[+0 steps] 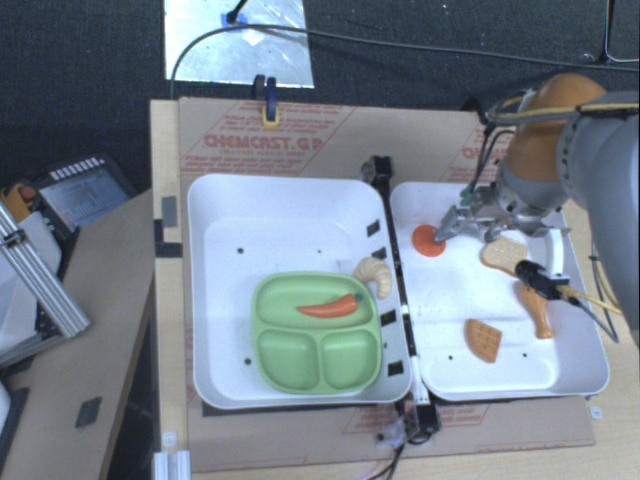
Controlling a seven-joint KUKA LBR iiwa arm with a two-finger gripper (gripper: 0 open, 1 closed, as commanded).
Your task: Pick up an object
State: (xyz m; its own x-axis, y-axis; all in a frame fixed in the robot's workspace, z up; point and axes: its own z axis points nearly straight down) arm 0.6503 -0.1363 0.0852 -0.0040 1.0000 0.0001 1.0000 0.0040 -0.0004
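Camera view
Gripper (452, 226): we see it low in the right bin (500, 383), just right of a red disc (429, 241); we cannot tell its state.
Disc: flat on the bin floor, nothing gripping it.
Bread slice (503, 255): right of the disc.
Brush (537, 298): beyond the bread.
Waffle (483, 339): below-right of the disc.
Left bin (215, 268): we see a green plate (315, 353) bearing a carrot (330, 307), a banana (376, 272) beside it.

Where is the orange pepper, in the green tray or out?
In. The pepper lies across the top compartment of the green tray.
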